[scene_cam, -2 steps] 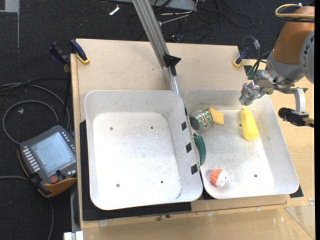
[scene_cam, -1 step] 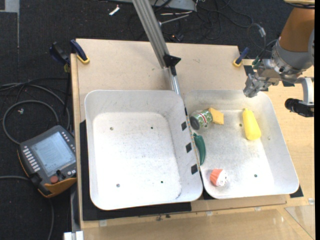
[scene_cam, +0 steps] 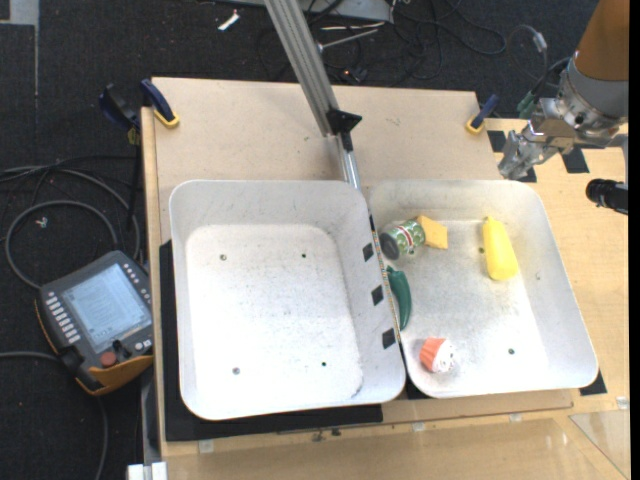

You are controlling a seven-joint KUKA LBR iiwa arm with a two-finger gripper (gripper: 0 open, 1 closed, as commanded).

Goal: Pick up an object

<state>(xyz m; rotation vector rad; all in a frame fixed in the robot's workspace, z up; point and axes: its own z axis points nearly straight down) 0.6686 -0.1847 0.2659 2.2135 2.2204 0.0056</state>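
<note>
The right bin [scene_cam: 560, 298] holds several objects. A yellow banana-like piece [scene_cam: 498, 249] lies near its back right. A small green-and-white can [scene_cam: 402, 239] lies on its side beside a yellow wedge [scene_cam: 434, 233]. A green pepper-like piece [scene_cam: 400, 295] rests along the left wall. An orange and white item [scene_cam: 436, 355] sits near the front. My gripper [scene_cam: 515, 158] hangs above the bench just behind the right bin's back edge, apart from all objects, with nothing seen in it.
The left bin [scene_cam: 200, 208] stands beside the right one, sharing a middle wall with black tape marks. A metal pole [scene_cam: 305, 53] slants across the back. Clamps sit on the bench's back corners. A teach pendant [scene_cam: 95, 313] lies on the floor at left.
</note>
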